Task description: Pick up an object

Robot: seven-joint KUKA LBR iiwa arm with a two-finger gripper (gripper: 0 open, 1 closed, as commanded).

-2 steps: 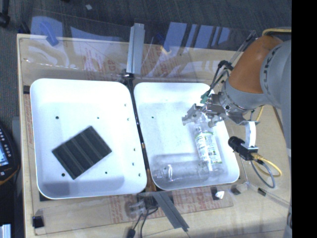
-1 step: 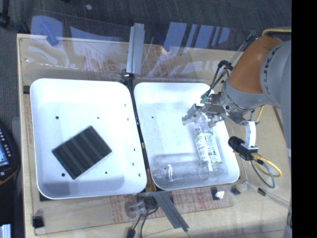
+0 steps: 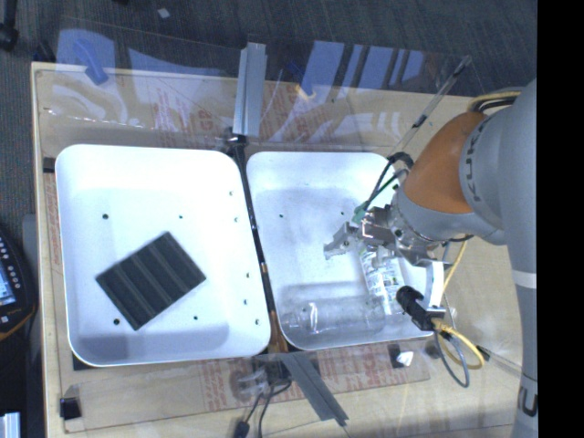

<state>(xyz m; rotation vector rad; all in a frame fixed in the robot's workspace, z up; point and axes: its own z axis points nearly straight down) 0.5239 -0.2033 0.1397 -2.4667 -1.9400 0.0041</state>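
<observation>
We see the gripper (image 3: 358, 237) low in the right bin (image 3: 301, 176).
Whether it grips anything we cannot tell; a clear bottle (image 3: 333, 316) lies near, a black ridged pad (image 3: 151, 279) in the left bin (image 3: 137, 167).

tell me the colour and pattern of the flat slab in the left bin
Dark grey to black, with lengthwise ridged stripes: the slab, seen in the camera view.

Bright, even overhead light; white bins (image 3: 146, 167) glare, slightly soft.
</observation>
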